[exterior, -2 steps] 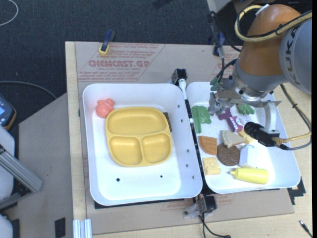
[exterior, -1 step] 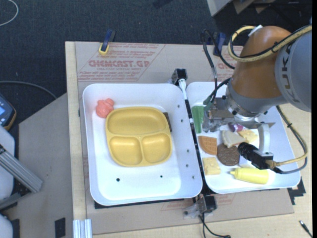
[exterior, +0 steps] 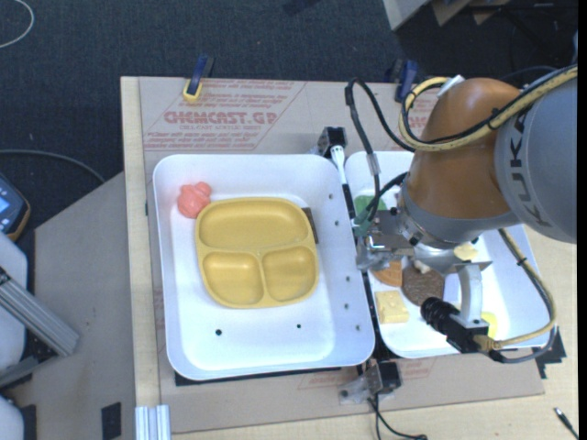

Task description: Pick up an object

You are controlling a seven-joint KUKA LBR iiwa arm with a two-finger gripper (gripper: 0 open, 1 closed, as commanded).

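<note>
A cardboard-topped bench (exterior: pixel 229 108) on dark carpet carries 2 white bins. The left bin (exterior: pixel 174 273) holds a yellow divided tray (exterior: pixel 257 250) and a small pink toy (exterior: pixel 193 198) at its far left corner. The arm's wrist (exterior: pixel 459 159) hangs over the right bin (exterior: pixel 527 296), above a brown round piece (exterior: pixel 424 288), a pale yellow block (exterior: pixel 393 306) and an orange piece (exterior: pixel 389 273). Those lie directly below, toward the bin's left wall. The gripper (exterior: pixel 385 246) is hidden under the wrist, so its opening cannot be told.
</note>
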